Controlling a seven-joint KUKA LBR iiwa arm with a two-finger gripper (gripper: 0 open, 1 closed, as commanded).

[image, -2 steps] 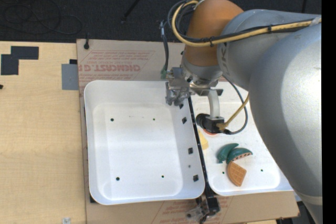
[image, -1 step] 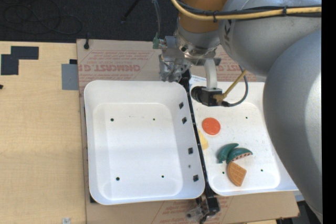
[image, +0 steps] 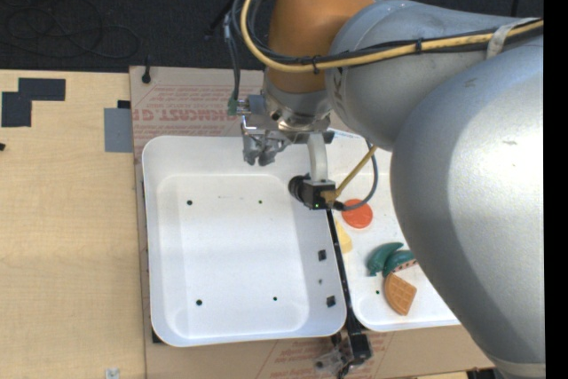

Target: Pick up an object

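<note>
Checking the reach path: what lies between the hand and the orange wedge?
In the camera view, between hand and orange wedge lie the bins' divider and a red disc.

Bright, even overhead light. Shallow white plastic left bin (image: 231,315) near overexposed (mild glare on rim). Soft shadow under big grey metal arm (image: 461,120). Dark top background underexposed. Focus sharp.

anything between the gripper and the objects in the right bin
Yes: the gripper hangs over the far edge of the left bin, while the orange disc, teal piece and orange wedge lie in the right bin, so the adjoining bin walls lie between them.
</note>
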